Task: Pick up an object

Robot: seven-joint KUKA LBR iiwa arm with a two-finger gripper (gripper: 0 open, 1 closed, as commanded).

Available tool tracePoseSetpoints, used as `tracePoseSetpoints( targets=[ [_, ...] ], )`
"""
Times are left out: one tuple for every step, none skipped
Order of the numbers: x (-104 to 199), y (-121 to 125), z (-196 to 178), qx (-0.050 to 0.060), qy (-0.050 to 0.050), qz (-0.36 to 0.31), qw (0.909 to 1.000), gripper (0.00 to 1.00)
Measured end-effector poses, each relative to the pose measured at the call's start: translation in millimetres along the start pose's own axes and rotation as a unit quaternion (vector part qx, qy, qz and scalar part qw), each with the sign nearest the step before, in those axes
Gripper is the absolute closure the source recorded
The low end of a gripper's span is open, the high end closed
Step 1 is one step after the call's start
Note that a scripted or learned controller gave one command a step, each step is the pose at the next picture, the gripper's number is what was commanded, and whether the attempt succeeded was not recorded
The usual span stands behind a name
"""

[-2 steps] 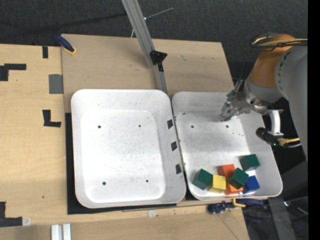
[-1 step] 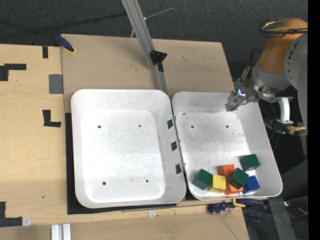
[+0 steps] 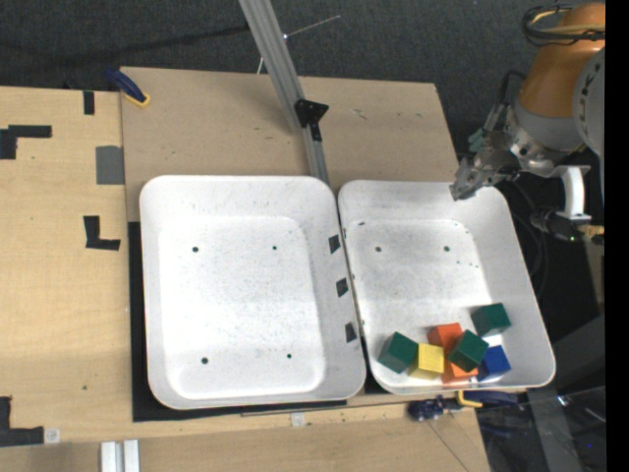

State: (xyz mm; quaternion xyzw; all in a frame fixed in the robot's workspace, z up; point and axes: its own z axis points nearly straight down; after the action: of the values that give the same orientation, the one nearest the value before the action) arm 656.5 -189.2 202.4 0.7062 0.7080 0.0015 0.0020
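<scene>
A grey robot arm's gripper point(image 3: 466, 187), its grip state impossible to tell, hangs over the right bin's point(image 3: 511, 234) far corner, well apart from the coloured blocks point(image 3: 447, 350) huddled against the near rim, likely awaiting a descent.

The grey arm point(image 3: 560, 77) with its orange band reaches in from the right, wrist angled down-left, the gripper point(image 3: 466, 187) low at its tip.
</scene>
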Motion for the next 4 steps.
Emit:
tracePoseSetpoints(
  targets=[
    [0.4, 1.5, -52.5, 0.000, 0.000, 0.000, 1.0000, 1.00],
    [46.5, -21.5, -39.4, 0.004, 0.001, -0.001, 1.0000, 1.00],
    [92.0, -43.3, -27.6, 0.004, 0.001, -0.001, 1.0000, 1.00],
    [137.6, -54.5, -27.4, 0.004, 0.001, -0.002, 1.0000, 1.00]
  ],
)
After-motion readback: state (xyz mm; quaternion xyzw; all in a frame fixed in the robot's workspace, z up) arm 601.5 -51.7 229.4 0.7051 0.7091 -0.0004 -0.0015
